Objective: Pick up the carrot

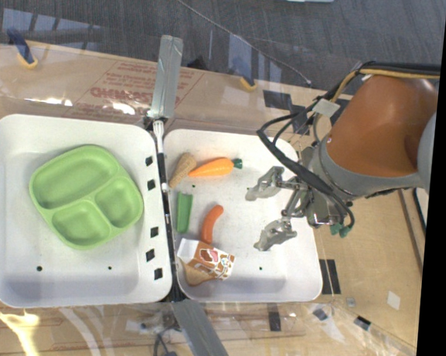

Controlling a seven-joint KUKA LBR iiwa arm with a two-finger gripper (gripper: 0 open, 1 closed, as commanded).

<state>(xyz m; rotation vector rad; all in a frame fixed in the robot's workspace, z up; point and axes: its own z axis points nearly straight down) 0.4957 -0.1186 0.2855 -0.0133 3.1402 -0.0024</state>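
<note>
The gripper (270, 210) hangs with fingers spread and nothing between them over the right bin (300, 277). The carrot (212, 168) lies near the bin's far edge; it looks light, stiff and smooth, best pinched across its thick middle.
</note>
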